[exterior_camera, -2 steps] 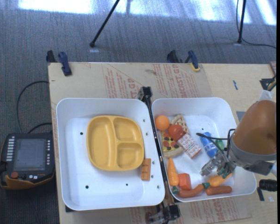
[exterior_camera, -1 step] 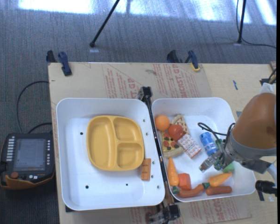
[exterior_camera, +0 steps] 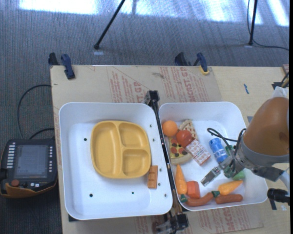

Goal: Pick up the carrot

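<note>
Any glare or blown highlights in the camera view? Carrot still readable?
Camera view: bright window patches wash out the carpet along the top edge; the white bins run near-clipped, with soft shadows and little rim detail; the carrot in the right bin stays well exposed and distinct; the gripper area is small and slightly soft.

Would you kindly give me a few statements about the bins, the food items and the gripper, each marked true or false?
1. The yellow tray lies in the left bin. True.
2. The orange ball sits on the yellow tray. False: it is in the right bin.
3. A carrot lies near the right bin's left wall. True.
4. The gripper hangs over the left bin. False: it is over the right bin.
5. The blue bottle is in the right bin. True.
</note>
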Controlling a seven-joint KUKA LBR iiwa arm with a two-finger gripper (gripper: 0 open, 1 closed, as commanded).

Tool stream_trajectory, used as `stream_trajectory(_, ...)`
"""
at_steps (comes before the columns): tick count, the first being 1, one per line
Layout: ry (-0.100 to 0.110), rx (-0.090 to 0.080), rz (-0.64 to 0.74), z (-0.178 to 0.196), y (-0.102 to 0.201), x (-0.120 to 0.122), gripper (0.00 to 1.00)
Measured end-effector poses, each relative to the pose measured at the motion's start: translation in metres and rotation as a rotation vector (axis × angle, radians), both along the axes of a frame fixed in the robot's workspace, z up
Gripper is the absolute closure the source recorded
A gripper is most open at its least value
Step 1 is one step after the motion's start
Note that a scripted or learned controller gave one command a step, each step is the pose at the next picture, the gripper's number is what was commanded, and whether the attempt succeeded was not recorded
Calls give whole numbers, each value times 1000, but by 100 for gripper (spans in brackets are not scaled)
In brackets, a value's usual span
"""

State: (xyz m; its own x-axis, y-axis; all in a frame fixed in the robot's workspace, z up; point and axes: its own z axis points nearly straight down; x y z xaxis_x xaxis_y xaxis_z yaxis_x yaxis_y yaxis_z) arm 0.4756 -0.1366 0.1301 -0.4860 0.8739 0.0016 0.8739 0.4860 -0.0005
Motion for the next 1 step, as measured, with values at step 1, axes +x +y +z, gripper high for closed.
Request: stream_trajectory(1, -1, 1, 479, -43, -21, 0, 0)
